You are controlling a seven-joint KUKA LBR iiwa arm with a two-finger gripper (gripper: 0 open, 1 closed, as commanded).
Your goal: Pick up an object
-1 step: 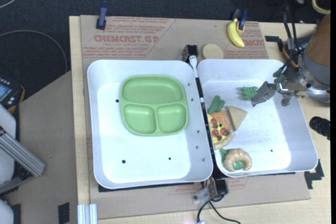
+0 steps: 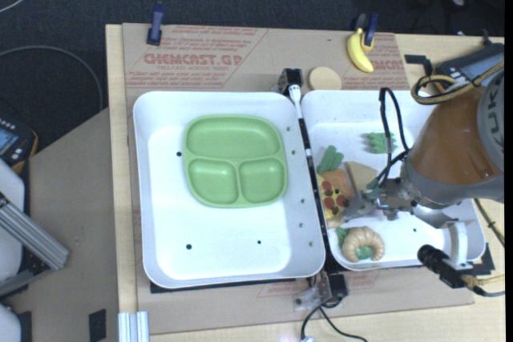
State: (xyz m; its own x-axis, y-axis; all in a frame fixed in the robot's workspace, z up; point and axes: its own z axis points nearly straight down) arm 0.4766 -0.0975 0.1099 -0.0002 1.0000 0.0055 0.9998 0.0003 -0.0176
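While my gripper (image 2: 357, 208) hovers low over the pizza slice (image 2: 335, 190) in the right bin (image 2: 417, 112), grip state unreadable, I judge descent and closing next.

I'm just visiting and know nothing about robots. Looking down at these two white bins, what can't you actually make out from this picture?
- Gripper: the arm's own wrist hides whether it grips anything.
- Right bin: its right part lies hidden under the arm.
- Pizza slice toy: partly covered by the gripper.
- Small green item: too small and blurred to identify.
- Printing on the board: partly blurred.
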